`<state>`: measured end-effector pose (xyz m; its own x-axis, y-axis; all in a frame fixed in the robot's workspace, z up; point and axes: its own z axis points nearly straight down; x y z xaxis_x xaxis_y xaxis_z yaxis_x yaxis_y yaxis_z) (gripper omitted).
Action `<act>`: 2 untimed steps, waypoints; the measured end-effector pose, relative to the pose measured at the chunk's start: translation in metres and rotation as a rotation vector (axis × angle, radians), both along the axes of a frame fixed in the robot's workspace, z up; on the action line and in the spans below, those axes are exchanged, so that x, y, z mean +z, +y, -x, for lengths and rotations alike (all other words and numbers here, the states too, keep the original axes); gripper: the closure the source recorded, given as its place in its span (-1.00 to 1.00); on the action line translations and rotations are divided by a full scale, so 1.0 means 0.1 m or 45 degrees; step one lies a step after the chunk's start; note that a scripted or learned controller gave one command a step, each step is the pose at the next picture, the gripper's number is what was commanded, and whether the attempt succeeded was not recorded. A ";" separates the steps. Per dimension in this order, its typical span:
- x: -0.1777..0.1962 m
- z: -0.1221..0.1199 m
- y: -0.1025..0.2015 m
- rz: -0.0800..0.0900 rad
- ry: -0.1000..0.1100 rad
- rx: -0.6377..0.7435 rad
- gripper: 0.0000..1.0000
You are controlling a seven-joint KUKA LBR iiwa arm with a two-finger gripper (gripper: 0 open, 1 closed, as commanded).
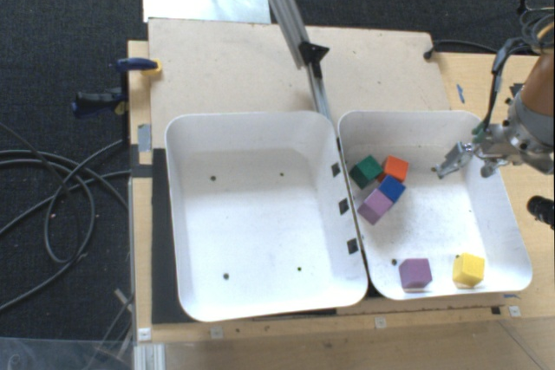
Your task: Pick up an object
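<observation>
Six small blocks lie in the right-hand bin (499, 212), which fills the lower right of the frame, in the camera view that looks down at a slant on two shallow white bins side by side. The left-hand bin (186, 186) takes up the lower middle of the frame. Four blocks huddle near the upper left of the right-hand bin: a green block (366, 170), an orange block (396, 167) just beside it, a blue block (392, 187) below the orange one, and a lilac block (376, 205) touching the blue one at its lower left. Two more sit well apart from that cluster, near the bin's lower edge: a purple block (415, 273) and a yellow block (468, 269), with bare white floor between them. The arm comes in from the right edge at mid height, and its gripper (469, 161) hangs over the upper right part of the right-hand bin, to the right of the orange block. Its two fingers stand spread apart with nothing between them. How high it hangs above the bin floor is hard to judge. For a good pick, the purple or yellow block looks the safer target, since each has free space on all sides for the fingers to straddle. In the cluster, a descending finger would likely land on a neighbour or nudge the group. Centring over the chosen block and lining the fingers up with two flat faces before closing should help.
</observation>
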<state>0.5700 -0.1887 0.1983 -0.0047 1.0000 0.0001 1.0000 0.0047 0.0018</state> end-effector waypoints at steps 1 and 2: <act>-0.81 -0.44 0.38 0.005 -0.023 -0.003 -1.00; -0.91 -1.03 0.67 0.002 -0.030 -0.007 -1.00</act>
<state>0.6733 -0.1219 0.1071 0.0010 1.0000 -0.0017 0.9997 -0.0010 0.0252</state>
